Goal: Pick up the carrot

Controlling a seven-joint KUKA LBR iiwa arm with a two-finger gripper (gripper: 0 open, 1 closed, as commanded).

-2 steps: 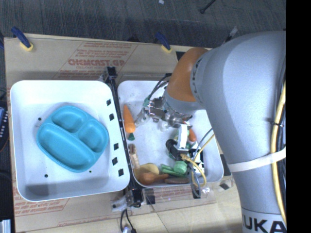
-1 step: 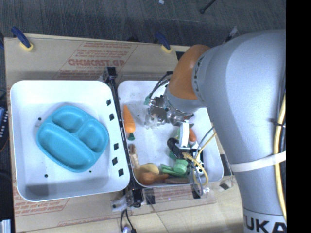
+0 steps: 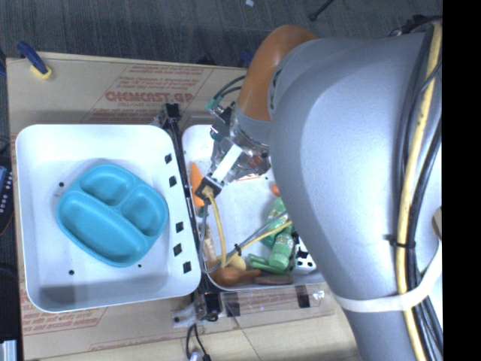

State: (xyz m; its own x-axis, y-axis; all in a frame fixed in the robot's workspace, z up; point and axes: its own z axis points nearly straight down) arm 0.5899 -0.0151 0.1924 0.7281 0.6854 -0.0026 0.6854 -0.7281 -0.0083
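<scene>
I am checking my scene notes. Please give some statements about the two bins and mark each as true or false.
1. The plate lies in the left bin. True.
2. The carrot lies on the plate. False: it lies in the right bin, near its left wall.
3. The arm reaches over the right bin. True.
4. The green things lie in the left bin. False: they lie in the right bin.

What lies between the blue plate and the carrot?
In the camera view, bare left bin floor and the black strip where the bins meet separate the plate from the carrot.
</scene>
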